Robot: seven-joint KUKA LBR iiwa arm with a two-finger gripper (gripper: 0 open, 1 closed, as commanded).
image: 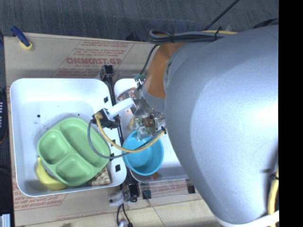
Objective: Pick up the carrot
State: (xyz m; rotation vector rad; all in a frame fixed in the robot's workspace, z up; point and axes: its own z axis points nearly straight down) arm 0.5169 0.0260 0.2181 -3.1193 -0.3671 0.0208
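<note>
While my grey arm (227, 122) covers most of the right-hand white plastic bin (124, 86), I cannot make out a carrot, so it may lie hidden beneath. My tool (142, 117) hangs at that bin's left edge, above a round blue plastic bowl (144, 160); I cannot tell its state. A green divided plastic tray (71, 150) lies in the left white bin (28, 93). I judge a toy carrot light, stiff and slick; I would grip its thick middle.

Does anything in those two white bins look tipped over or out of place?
Yes. The green divided plate in the left white bin sits tilted, lying on top of a yellow object and a speckled beige item at the bin's near edge, rather than flat.
</note>
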